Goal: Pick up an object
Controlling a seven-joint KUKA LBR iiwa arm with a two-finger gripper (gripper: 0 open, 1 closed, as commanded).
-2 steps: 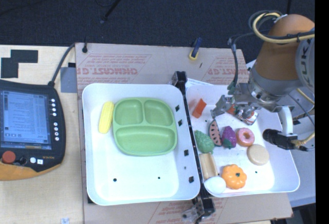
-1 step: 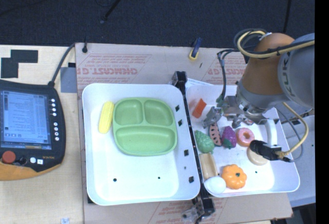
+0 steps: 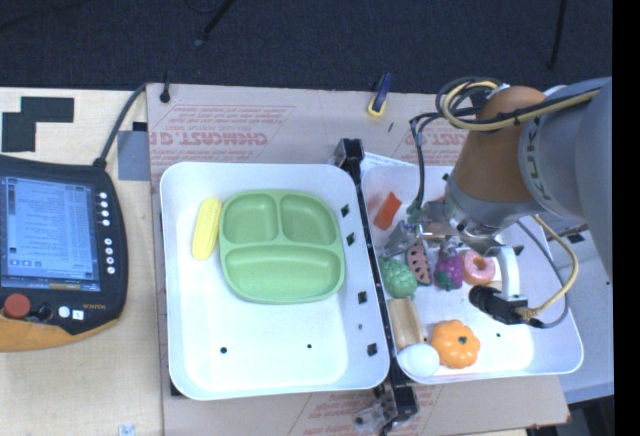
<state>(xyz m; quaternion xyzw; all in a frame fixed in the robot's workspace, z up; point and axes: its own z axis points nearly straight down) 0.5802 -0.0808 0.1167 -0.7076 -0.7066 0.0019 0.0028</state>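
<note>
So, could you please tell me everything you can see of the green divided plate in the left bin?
The green divided plate is pale green, looks like smooth plastic, and has rounded corners with three compartments: two smaller ones along the far side and one wide one nearer the camera. It lies flat and right way up on the floor of the left bin, towards its far half. Its compartments hold nothing. A yellow corn cob lies alongside its left edge, close or just touching.

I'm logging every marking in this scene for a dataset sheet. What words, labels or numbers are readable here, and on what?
Red print on the cardboard sheet behind the bins: appears upside down, too blurred to read.
Screen of the handheld control pendant: lines of text, too small to read.
Toys and green divided plate: no text that I can make out.
</note>
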